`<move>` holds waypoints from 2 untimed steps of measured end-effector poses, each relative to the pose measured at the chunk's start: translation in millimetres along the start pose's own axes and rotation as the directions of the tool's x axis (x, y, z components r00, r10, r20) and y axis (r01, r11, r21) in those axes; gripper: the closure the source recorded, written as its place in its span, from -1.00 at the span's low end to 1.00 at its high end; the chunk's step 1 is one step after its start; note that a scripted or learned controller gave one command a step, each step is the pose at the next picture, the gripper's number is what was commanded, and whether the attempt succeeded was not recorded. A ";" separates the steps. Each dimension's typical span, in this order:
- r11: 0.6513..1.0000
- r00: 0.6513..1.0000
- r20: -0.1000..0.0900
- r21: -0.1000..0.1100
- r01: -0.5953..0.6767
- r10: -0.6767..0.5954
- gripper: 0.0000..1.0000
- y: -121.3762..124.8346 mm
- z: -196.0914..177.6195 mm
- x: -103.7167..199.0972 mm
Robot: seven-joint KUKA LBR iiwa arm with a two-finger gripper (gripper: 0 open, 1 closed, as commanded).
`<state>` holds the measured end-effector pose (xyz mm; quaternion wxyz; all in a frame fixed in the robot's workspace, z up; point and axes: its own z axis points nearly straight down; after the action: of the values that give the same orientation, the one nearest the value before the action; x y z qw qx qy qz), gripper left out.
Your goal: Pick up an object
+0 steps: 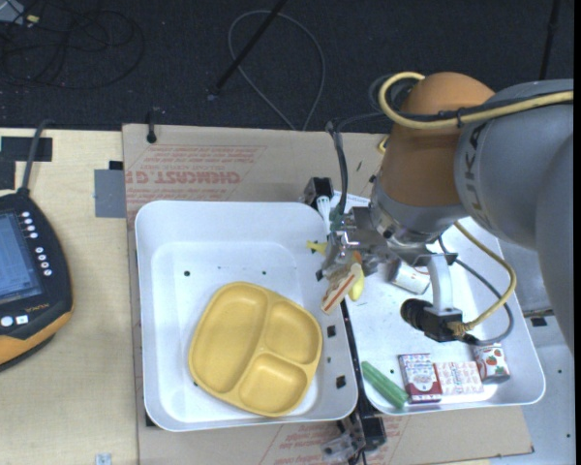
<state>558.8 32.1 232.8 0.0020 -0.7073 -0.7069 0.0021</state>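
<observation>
Hand (347,264) sits over the divider between the two bins, gripping a thin tan-and-red stick-like item (337,290) that hangs tilted from it. Looks light, stiff, narrow; a mid-length pinch is probably safest, since it could swivel.

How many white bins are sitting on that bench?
2. The left bin holds a yellow divided plate. The right bin, partly covered by the robot arm, holds small items, including a green one near its front edge.
</observation>
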 end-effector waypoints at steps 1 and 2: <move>1.000 1.000 -0.001 -0.001 0.002 -0.002 1.00 -14.6 -14.7 10.5; 1.000 1.000 0.001 0.000 -0.003 0.003 1.00 -31.9 -12.2 -29.2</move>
<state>526.9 3.0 245.3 0.0016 -0.7085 -0.7057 0.0023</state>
